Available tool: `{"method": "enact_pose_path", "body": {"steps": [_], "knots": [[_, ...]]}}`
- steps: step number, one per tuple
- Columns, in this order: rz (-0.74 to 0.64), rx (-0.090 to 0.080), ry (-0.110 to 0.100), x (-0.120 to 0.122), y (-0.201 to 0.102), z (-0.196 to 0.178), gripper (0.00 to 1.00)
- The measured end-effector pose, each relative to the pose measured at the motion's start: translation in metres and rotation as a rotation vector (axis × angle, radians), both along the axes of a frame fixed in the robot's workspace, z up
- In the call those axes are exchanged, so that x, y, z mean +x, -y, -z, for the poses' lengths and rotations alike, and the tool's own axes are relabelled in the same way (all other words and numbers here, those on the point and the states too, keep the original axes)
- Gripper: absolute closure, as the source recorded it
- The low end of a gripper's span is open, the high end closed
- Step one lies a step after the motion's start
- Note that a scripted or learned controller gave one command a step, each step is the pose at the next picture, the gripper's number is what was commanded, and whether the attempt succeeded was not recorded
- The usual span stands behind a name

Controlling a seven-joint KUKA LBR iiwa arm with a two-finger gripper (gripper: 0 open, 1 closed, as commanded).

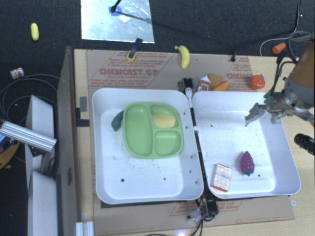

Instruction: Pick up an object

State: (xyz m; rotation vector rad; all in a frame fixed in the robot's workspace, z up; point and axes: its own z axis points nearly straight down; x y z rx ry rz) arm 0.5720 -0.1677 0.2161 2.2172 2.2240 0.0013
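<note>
a purple berry-like toy (247, 162) lies in the right bin (283, 146), toward its near right part, and a small orange-and-white packet (222, 176) lies just beside it to the left, by the bin's near wall. the gripper (257, 112) hangs over the far part of the same bin, well apart from both; nothing sits between its fingers, though whether the claw is released or clenched cannot be told. the left bin (106, 132) bears a green divided tray (142, 136) with a yellow item (164, 120) in one compartment and a dark green item (117, 120) touching its left edge. a banana (184, 56) lies on the bench beyond the bins.
</note>
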Motion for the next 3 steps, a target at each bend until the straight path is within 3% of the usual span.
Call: {"method": "enact_pose_path", "body": {"steps": [1,2,3], "knots": [[0.005,0.002,-0.002,-0.048,-0.008,0.136,0.0],[0.004,0.001,-0.001,-0.087,-0.008,0.132,0.0],[0.001,0.001,0.003,-0.084,-0.008,0.12,1.0]]}}
